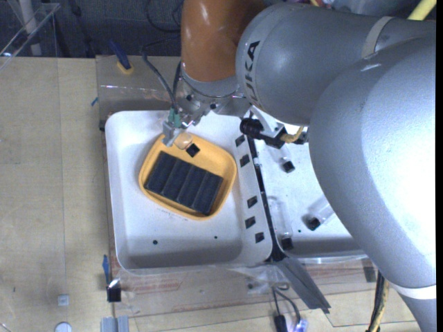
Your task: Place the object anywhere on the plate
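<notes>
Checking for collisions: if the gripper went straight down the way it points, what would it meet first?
Probably the yellow plate at its upper rim, beside the small tan object; the gripper hangs just above, though depth is unclear.

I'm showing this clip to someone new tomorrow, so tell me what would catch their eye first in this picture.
The huge grey KUKA arm with its orange band fills the upper right and reaches down over the left white bin. Next comes the yellow square plate in that bin, carrying a dark ribbed slab. The gripper hangs at the plate's upper corner, beside a small pale object and a small black piece.
</notes>
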